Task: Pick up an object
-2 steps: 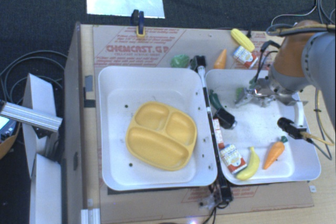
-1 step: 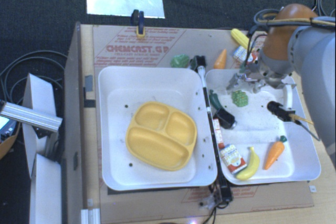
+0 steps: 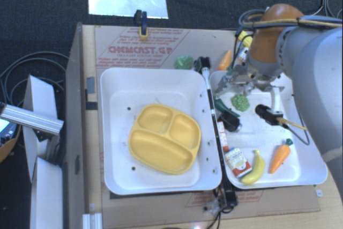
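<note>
The end effector [image 3: 234,82] hung low over the right bin [image 3: 310,164], at about 11 o'clock of that bin's floor, with the grey arm reaching in from 3 o'clock. Whether it was spread or pressed together could not be told from this slant, and nothing was seen pinched in it.

A green knobbly toy [image 3: 240,102] lay just beside it toward 5 o'clock, apart from it and resting on the bin floor. This was probably the intended target, since the tool was poised close by. A dark item [image 3: 227,117] sat against the bin's 9 o'clock wall.

The carton [image 3: 236,161], banana [image 3: 255,168] and carrot [image 3: 279,158] lay loose along the 6 o'clock edge, well apart from the tool. They were spaced out, which would likely help a single clean grasp.

The left bin [image 3: 115,115] held a yellow divided plate [image 3: 164,138] lying flat at its centre, likely a poor shape to pinch.
</note>
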{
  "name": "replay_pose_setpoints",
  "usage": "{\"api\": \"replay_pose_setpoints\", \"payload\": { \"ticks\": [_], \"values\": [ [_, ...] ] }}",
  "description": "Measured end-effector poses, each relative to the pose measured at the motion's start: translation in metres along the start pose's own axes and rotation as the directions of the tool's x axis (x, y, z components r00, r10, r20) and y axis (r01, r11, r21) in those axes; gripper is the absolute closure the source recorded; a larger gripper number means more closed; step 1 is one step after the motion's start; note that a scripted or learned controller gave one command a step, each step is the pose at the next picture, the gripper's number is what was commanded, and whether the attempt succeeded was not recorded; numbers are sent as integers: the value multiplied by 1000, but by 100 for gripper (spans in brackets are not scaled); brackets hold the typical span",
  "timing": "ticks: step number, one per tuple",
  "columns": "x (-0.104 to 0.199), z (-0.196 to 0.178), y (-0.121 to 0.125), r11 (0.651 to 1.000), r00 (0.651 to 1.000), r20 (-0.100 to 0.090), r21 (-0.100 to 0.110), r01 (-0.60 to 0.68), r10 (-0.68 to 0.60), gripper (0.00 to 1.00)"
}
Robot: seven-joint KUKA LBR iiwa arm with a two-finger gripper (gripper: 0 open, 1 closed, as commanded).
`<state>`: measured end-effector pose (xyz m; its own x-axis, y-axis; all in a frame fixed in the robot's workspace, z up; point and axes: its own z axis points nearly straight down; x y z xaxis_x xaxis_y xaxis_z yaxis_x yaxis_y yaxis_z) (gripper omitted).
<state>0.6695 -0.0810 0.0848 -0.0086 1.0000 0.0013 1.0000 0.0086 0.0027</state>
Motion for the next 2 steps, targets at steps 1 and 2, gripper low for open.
{"api": "replay_pose_setpoints", "payload": {
  "ticks": [1, 2],
  "values": [
    [-4, 0, 0, 1000, 1000, 1, 0, -4, 4, 0],
    [-8, -13, 0, 1000, 1000, 1, -1, -7, 7, 0]
  ]
}}
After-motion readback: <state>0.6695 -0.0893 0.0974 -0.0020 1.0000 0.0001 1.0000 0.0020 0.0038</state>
